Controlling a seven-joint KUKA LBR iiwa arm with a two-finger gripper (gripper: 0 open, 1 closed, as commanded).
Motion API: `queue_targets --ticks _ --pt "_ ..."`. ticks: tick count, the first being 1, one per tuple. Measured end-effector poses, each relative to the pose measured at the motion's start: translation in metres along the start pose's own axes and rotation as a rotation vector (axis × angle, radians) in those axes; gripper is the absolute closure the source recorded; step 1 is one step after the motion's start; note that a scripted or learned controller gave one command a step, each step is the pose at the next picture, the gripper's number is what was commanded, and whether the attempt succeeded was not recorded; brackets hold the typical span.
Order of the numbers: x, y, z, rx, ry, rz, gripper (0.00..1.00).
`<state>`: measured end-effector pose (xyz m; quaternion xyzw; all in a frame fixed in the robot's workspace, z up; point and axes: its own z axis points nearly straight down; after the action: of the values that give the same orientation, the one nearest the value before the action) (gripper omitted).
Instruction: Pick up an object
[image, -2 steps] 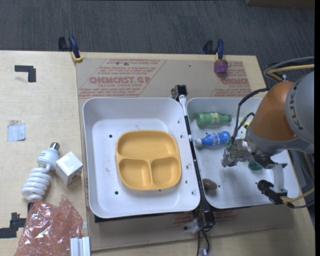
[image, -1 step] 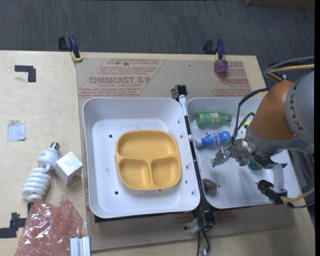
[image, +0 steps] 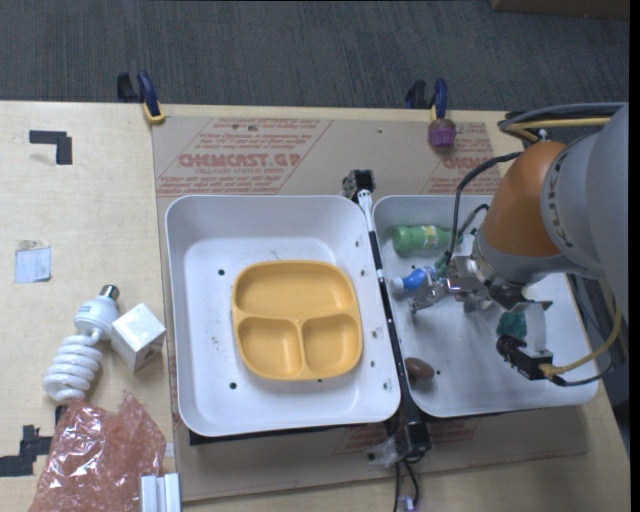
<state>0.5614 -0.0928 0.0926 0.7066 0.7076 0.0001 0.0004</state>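
I have my gripper (image: 428, 295) low in the right bin (image: 470, 395), fingers slightly parted, holding nothing. The blue object (image: 408, 281) lies just up-left of the tips, nearly touching; the green bottle (image: 420, 237) sits beyond, long axis crosswise.

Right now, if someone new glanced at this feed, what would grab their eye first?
Probably the yellow three-compartment plastic tray lying in the middle of the left white bin. Next, the grey arm with its orange band reaching over the right white bin, its gripper low near a green plastic bottle. Outside the bins, a white spiral light bulb lies on the bench at far left.
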Motion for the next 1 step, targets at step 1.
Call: queue_targets --ticks 1 --pt "-0.0073 -0.0578 0.0002 0.001 0.000 0.003 0.00"
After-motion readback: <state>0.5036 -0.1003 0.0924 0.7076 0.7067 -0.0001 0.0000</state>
